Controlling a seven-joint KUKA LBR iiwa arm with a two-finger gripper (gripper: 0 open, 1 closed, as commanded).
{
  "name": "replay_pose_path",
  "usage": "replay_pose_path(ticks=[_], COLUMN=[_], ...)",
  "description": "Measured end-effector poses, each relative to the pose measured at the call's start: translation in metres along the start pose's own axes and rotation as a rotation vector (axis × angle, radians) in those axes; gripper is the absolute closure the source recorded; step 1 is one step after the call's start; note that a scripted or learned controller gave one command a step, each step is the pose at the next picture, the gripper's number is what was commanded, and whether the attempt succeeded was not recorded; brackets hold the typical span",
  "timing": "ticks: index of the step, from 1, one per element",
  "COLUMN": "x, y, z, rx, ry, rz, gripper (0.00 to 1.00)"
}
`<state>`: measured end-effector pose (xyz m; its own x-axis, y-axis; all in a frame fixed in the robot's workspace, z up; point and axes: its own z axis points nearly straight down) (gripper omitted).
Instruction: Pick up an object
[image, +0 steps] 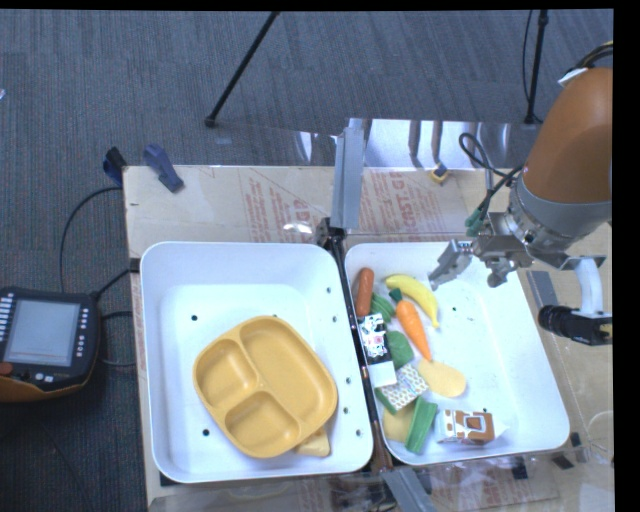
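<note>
- Counter (250, 200): carries two white bins side by side, the left bin (170, 290) and the right bin (520, 370).
- Left bin: holds a yellow tray (265, 385) with three compartments, lying tilted toward the bin's near right corner. A small yellow piece (315, 447) shows just under the tray's near edge.
- Right bin: holds a cluster of toy food along its left side.
  - Sausage (364, 290) at the far left wall, upright along the wall.
  - Banana (417, 295) just right of the sausage.
  - Carrot (412, 328) below the banana, touching it.
  - Green items (398, 348) beside the carrot.
  - Pale yellow piece (443, 379) near the bin's centre.
  - Small carton (467, 427) near the front wall.
- Arm (570, 140): enters from the right, above the right bin's far right corner.
- Claw (470, 262): fingers spread, nothing between them. It hangs above the bin's far edge, near the banana but apart from it.
</note>
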<state>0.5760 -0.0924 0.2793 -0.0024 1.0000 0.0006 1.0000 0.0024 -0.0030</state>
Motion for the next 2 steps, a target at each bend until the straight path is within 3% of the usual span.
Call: replay_pose_path(ticks=[1,2], x=[0.012,0.024], y=[-0.028,0.020], z=[0.150,0.090], rx=[0.000,-0.006], ry=[0.001,-0.001], rz=[-0.181,-0.250], gripper=[0.00,0.00])
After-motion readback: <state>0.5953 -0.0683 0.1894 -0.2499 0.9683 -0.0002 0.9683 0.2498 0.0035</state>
